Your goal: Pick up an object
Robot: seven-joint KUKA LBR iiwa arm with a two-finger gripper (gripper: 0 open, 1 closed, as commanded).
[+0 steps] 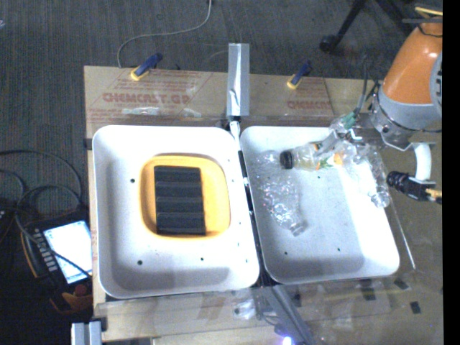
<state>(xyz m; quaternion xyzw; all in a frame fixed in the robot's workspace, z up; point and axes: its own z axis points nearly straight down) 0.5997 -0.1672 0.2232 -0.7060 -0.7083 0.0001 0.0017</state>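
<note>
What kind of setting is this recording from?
Probably a robotics lab: two white bins on a clamped board, the robot arm reaching in, loose cables on carpet.

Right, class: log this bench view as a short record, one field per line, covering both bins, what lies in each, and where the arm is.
left bin: holds a yellow tray with a black ridged block on it
right bin: holds a clear bottle with a dark cap, lying near the far edge, and crumpled clear plastic nearer the middle
arm: over the right bin's far right corner
gripper: by the bottle's base; a grasp cannot be confirmed
</note>
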